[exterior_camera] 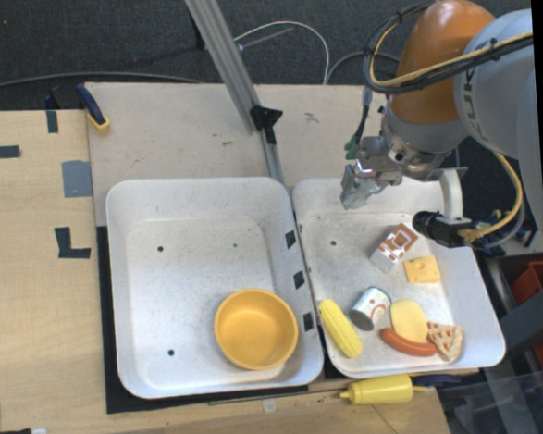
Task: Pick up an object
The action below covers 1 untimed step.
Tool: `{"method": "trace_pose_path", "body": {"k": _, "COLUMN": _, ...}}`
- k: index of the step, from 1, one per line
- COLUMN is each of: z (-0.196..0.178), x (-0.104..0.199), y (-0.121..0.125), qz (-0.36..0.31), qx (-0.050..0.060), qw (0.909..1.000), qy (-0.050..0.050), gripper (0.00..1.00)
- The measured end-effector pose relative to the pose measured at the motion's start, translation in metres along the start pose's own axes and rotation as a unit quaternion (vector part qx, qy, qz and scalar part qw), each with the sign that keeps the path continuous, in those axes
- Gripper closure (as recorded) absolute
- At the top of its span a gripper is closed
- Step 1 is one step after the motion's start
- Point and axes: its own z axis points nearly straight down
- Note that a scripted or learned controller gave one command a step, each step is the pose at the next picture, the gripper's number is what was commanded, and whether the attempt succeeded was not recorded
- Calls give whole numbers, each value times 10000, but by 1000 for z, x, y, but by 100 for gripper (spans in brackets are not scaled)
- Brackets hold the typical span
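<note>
— What lies closest to the lens?

— A glossy yellow mustard bottle on my tabletop, just past the front rim of my right bin. By size: my left bin with a round yellow bowl, then the right bin's small toys: corn cob, can, sausage, pizza wedge, cheese square, little carton.

— And your hand?

— Over the right bin's bare back corner, grasping nothing; I cannot tell whether it's parted.
</note>
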Motion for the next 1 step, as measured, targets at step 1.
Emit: {"method": "trace_pose_path", "body": {"k": 1, "z": 7, "x": 54, "y": 0, "qz": -8, "qx": -6, "qw": 10000, "qy": 0, "gripper": 100}}
